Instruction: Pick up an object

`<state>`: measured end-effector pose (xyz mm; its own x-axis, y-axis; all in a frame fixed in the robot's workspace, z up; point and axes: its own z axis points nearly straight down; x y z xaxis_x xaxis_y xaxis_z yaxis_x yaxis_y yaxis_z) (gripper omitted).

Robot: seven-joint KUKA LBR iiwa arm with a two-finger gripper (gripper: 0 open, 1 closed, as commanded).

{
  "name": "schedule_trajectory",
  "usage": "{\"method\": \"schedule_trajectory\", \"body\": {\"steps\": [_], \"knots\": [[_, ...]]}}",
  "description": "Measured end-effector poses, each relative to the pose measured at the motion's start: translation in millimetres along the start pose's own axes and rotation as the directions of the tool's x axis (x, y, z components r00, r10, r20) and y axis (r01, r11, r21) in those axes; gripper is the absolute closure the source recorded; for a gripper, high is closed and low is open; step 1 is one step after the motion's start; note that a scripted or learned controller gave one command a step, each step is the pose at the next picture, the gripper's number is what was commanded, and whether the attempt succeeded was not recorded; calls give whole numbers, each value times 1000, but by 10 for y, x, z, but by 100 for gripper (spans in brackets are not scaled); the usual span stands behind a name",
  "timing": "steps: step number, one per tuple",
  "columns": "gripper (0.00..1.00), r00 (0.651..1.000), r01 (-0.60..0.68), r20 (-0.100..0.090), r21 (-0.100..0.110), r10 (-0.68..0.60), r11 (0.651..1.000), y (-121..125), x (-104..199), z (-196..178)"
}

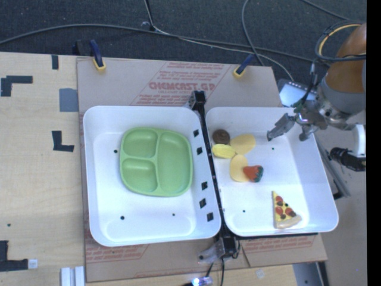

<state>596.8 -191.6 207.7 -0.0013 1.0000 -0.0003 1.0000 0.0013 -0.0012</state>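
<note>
Currently: two white bins, toy food, one gripper.
Nearest, pizza slice [285, 211] in right bin [309, 177]; beyond, strawberry [253, 173] touching yellow pieces [237, 154], brown round piece [221, 136] just behind. Green divided plate [157, 161] in left bin [101, 177]. Farthest, gripper [289, 130] over right bin's far right edge, fingers spread, pinching nothing.

Bright, even overhead light. The white bins [107, 219] glare slightly and shadows stay soft. The whole frame is a little soft; the arm [345, 70] at right blurs.
</note>
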Motion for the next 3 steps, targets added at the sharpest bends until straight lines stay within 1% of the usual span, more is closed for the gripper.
{"method": "schedule_trajectory", "body": {"steps": [1,2,3], "knots": [[0,1000,1,0,3,-1,1000,82,-10,489],[0,1000,0,0,4,0,1000,77,-6,1133],[0,1000,1,2,-2,-1,1000,84,-1,1220]]}}
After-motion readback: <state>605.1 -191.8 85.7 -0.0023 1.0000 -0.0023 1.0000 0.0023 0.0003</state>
